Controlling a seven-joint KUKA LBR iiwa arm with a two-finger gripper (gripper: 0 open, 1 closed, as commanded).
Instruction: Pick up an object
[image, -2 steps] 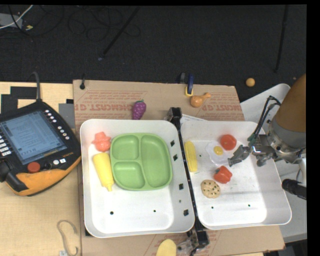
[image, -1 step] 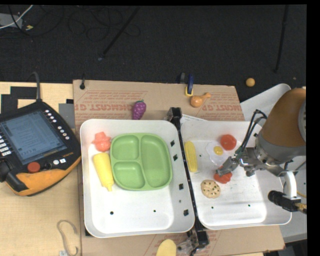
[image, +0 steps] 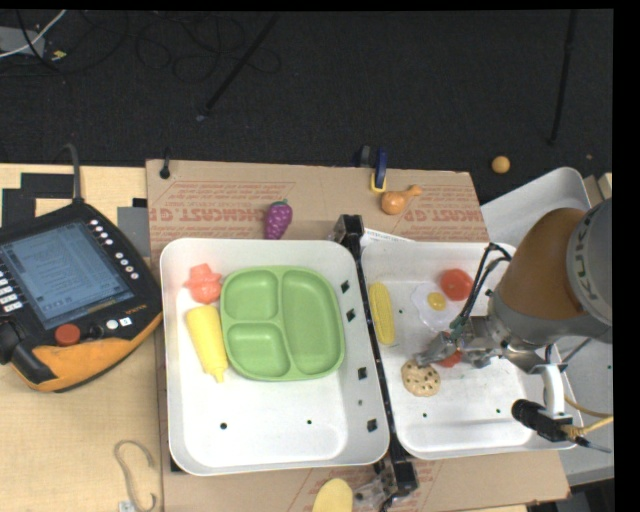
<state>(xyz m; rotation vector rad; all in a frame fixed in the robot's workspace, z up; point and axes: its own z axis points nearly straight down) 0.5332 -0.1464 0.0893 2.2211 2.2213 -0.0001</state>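
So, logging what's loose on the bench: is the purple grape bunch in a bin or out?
Out. The purple grape bunch lies on the cardboard behind the left bin, beyond its far rim.

The end effector (image: 452, 347) sits low in the right bin (image: 470, 430), beside a cookie (image: 421, 378) and a red toy (image: 456, 283).

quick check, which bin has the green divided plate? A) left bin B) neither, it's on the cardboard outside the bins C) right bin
A: the green divided plate lies in the left bin, with a yellow bottle and a pink toy beside it; the right bin holds the corn cob, the cookie and the fried egg instead.
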